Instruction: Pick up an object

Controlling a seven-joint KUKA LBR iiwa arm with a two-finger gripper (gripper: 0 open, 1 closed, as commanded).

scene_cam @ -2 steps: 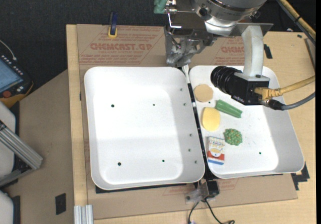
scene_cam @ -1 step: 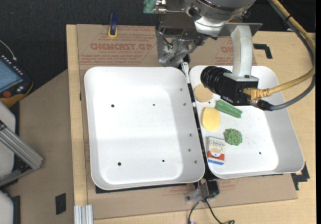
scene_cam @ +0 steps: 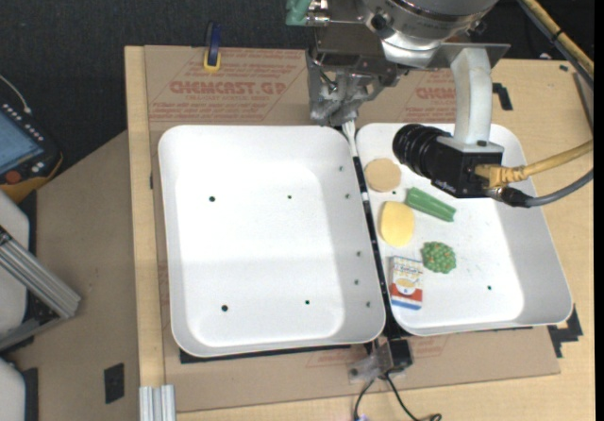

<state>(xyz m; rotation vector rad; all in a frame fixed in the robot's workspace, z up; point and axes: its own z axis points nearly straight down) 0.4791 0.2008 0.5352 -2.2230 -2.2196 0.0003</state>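
The gripper (scene_cam: 338,106) hangs above the far edge of the bench, over the seam between the two bins; whether it is open or closed cannot be told from this slant, and nothing is seen in its grasp. The right bin (scene_cam: 528,301) holds the objects: a round tan disc (scene_cam: 382,174) near its far left corner; a green stick (scene_cam: 431,203) just right of it; a yellow lemon (scene_cam: 397,224) below; a green broccoli piece (scene_cam: 438,257); a small red, white and blue carton (scene_cam: 407,281) nearest the camera. The left bin (scene_cam: 255,240) lies beside it.
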